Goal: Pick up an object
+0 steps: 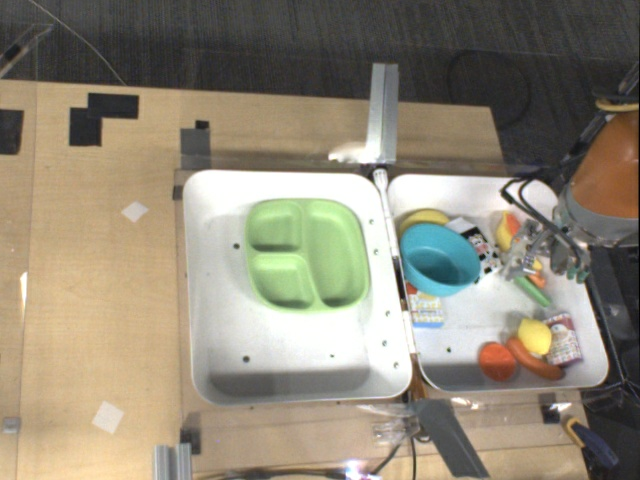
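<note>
The right bin (470,323) holds a blue bowl (438,258) with a yellow object (425,218) behind it and a small printed carton (481,244) beside it. An orange-red round fruit (497,360), a yellow lemon (535,336) and a red-white packet (564,339) lie near its front right corner. My gripper (540,253) hangs low over the bin's right side, just above a green stick (535,290) and next to a yellow-orange item (508,230). Cables and metal parts clutter its tip.
The left bin (200,298) holds a light green divided plate (305,253). A printed card (427,311) lies in front of the bowl. A metal post (384,113) stands behind the wall between the two bins. The orange-banded arm (612,183) comes in from the right.
</note>
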You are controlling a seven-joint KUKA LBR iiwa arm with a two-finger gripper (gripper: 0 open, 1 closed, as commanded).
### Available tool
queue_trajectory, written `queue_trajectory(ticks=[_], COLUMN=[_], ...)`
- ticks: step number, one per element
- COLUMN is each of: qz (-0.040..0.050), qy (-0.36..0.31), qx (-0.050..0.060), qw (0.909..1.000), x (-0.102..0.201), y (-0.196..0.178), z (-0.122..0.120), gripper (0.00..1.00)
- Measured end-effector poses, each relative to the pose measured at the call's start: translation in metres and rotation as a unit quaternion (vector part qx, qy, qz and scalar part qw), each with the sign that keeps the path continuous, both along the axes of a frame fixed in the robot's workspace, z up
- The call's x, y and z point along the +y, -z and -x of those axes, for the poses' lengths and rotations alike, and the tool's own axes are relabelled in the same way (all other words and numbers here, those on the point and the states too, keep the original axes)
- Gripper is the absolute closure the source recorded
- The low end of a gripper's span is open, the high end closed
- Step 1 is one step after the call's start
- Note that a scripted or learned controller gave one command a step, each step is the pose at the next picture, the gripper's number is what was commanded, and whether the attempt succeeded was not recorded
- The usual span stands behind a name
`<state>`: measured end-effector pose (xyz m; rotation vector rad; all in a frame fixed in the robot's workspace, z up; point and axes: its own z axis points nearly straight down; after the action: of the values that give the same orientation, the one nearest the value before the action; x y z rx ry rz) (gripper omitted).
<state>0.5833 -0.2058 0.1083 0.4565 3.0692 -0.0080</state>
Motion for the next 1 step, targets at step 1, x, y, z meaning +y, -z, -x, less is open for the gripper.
queue_trajectory(ticks=[1], qz=[-0.0009], qy=[0.022], qx=[0.008], qw=[0.9997], x=[0.0326], y=[-0.0921], z=[-0.0437], gripper=[1.00])
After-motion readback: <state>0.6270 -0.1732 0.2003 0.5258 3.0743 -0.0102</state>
